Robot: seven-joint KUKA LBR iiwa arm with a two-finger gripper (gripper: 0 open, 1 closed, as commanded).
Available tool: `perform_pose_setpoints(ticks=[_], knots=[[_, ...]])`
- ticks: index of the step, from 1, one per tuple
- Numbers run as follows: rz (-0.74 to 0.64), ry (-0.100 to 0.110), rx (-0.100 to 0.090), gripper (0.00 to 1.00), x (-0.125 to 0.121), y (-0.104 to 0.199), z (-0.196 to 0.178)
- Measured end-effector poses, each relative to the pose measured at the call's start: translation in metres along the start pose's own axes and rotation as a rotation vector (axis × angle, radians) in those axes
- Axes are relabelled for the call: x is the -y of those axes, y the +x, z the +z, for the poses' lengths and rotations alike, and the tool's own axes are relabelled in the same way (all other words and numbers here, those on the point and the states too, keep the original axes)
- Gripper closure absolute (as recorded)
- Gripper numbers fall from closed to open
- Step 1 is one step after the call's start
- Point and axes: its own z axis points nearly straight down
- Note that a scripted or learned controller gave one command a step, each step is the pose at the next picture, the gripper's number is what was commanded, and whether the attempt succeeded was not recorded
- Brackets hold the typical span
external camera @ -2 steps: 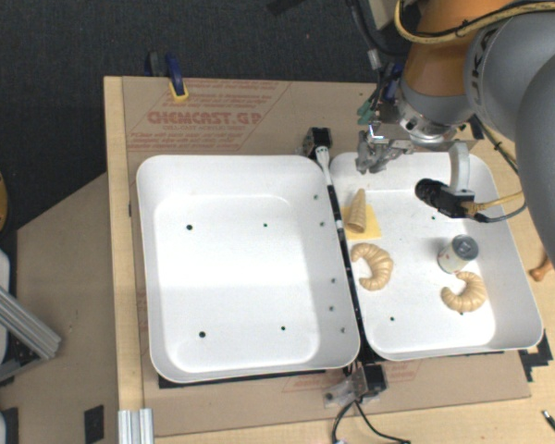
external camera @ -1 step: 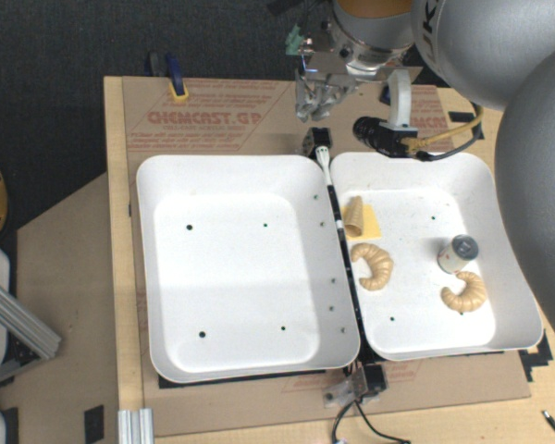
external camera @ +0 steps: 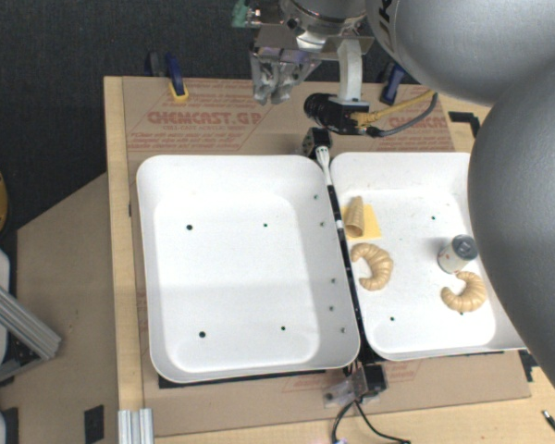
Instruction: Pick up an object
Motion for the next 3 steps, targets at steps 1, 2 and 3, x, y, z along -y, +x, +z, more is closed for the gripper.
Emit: perform_pose_setpoints(ticks=[1, 2, 3], knots=[[0.003, 0.002, 0.001, 1.0, 0.007, 0.057, -0.035], [0.01, 0.022, 0.008, 1.0, 0.034, 0.054, 0.057], [0.007, -0.013, -0.001, 1.0, 0.004, 0.055, -0.112]])
